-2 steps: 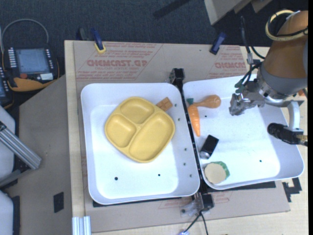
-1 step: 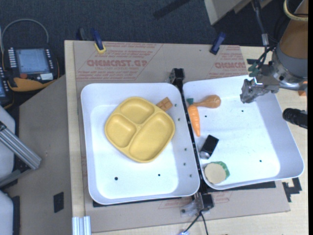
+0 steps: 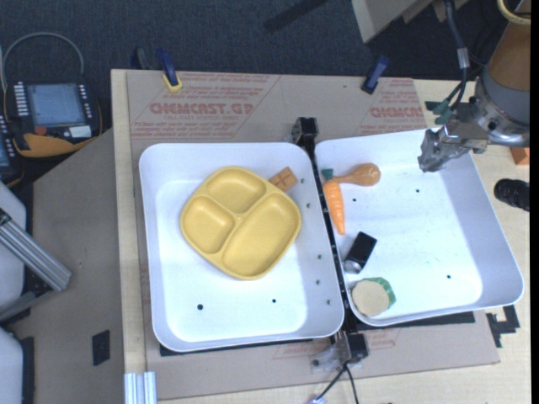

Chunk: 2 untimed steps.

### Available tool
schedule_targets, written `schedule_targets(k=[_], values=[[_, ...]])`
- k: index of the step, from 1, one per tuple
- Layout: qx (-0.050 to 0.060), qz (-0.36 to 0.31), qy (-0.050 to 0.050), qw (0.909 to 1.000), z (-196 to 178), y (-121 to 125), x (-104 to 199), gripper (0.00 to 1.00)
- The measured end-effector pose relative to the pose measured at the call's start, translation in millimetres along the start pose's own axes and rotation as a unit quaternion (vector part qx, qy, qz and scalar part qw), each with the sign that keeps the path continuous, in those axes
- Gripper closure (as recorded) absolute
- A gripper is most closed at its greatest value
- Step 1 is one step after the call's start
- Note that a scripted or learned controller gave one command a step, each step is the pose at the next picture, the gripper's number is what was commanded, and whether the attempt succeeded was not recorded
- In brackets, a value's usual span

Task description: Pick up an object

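In the right bin [image 3: 438,251] lie an orange carrot [image 3: 335,206], a tan pear-shaped piece [image 3: 357,175], a small black block [image 3: 360,250] and a round cream-and-green slice [image 3: 371,296], all along its left side. My gripper [image 3: 431,160] hangs over the bin's far right part, well to the right of the tan piece, with nothing seen between its fingers. A yellow divided plate [image 3: 242,222] sits in the left bin [image 3: 210,310], with a small brown block [image 3: 283,178] at its far edge.
The bins stand on a cardboard sheet [image 3: 210,99] held by blue clamps [image 3: 171,76]. A handheld pendant [image 3: 52,112] lies off the bench at the left. The arm's wrist and cables [image 3: 497,99] come in from the upper right.
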State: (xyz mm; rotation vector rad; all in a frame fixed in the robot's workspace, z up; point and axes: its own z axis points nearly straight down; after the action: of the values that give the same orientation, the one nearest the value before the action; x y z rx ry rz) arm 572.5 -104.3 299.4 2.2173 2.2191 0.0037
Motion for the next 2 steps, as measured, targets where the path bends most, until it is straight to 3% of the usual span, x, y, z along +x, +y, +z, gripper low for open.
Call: schedule_targets(k=[2], values=[[0.003, -0.003, 0.002, 1.0000, 11, 15, 100, 1.00]])
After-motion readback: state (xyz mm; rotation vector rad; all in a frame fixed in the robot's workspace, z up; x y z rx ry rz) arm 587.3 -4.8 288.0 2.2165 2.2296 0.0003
